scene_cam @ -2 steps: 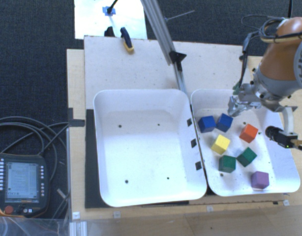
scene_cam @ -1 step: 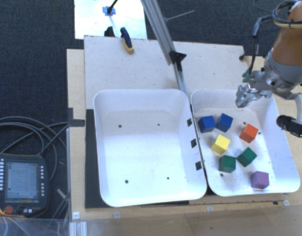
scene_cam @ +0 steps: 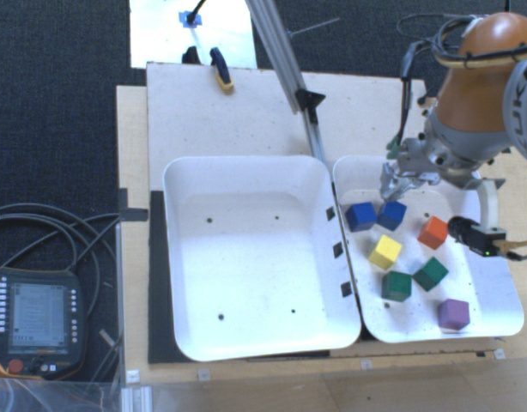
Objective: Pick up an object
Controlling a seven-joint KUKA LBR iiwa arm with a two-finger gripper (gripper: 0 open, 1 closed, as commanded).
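You have the dark carpeted floor (scene_cam: pixel 57 75) all round, then the pale tabletop (scene_cam: pixel 246 110), and on it two white bins side by side: the left bin (scene_cam: pixel 246 187) and the right bin (scene_cam: pixel 504 307). The arm (scene_cam: pixel 482 84) reaches in over the right bin, with the gripper (scene_cam: pixel 399 187) low at its far edge, just above the nearer of two blue cubes (scene_cam: pixel 391 215); the other blue cube (scene_cam: pixel 360 216) sits just beside it. Whether the jaws are spread or pressed together you cannot tell from here.

To do this step well, I would judge you should centre over one blue cube alone, since its neighbour may foul a finger. Well apart lie easier picks: the orange cube (scene_cam: pixel 433 232), yellow cube (scene_cam: pixel 385 251), two green cubes (scene_cam: pixel 396 286) and (scene_cam: pixel 431 274), and purple cube (scene_cam: pixel 453 314).

A teach pendant (scene_cam: pixel 36 320) lies on the floor at the left.
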